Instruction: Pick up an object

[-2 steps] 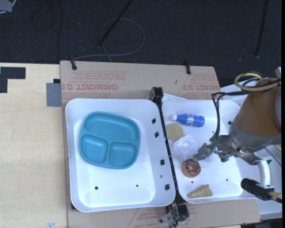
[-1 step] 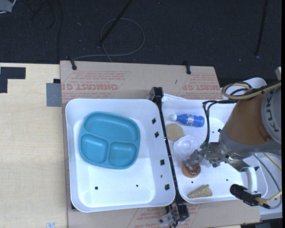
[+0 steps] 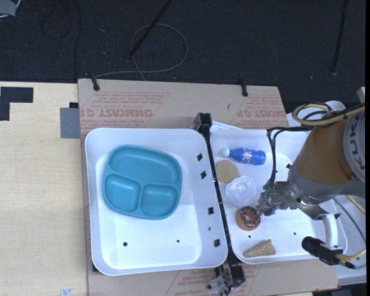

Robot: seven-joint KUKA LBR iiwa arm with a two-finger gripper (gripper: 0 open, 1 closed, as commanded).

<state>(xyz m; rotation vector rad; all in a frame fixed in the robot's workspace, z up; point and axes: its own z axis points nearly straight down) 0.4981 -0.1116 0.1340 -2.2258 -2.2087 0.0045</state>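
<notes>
While the arm (image 3: 324, 159) reaches across the right bin (image 3: 299, 251), its gripper (image 3: 266, 203) hangs low just beside a brown chocolate doughnut (image 3: 248, 217), on the side away from the divider (image 3: 213, 190) between the two bins; whether it is spread, closed or pinching anything cannot be told from this angle. Near the doughnut, toward the bin's far wall, lies a clear crumpled plastic piece (image 3: 240, 189), then a tan round disc (image 3: 226, 170), then a small blue and white bottle (image 3: 245, 156) on its side. Nearer the front rim than the doughnut lies a tan wedge (image 3: 259, 248). Well apart from the doughnut, beyond the divider, the left bin (image 3: 111, 251) holds a blue compartment tray (image 3: 142, 180).
</notes>
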